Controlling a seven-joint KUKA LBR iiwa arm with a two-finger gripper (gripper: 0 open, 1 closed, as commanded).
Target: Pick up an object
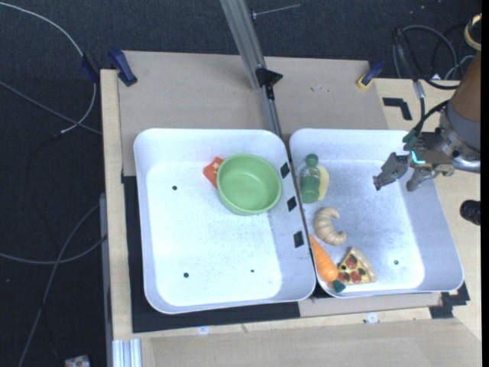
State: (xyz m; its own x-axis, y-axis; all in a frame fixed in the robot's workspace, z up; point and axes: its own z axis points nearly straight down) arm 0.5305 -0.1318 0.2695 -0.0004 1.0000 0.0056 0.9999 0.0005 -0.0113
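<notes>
- Arm (467, 121): cut off by the right edge; just the wrist section reaches into frame.
- Tool (403, 176): fingers dark and small against the right bin (428, 228); open or closed, cannot tell.
- Orange-red object (212, 171): mostly hidden behind the green bowl (248, 183); identity unclear.
- Yellow item (324, 180): largely covered by the green bottle (310, 179); just a sliver visible at the bottle's right.
- Carrot (324, 259): lower tip tucked under the pizza slice toy (354, 267) and a dark green bit; too small to tell apart.
- Counter (191, 90): lower edge cut off by the frame bottom.
- Black object (474, 211): clipped at the right edge, unidentifiable.
</notes>
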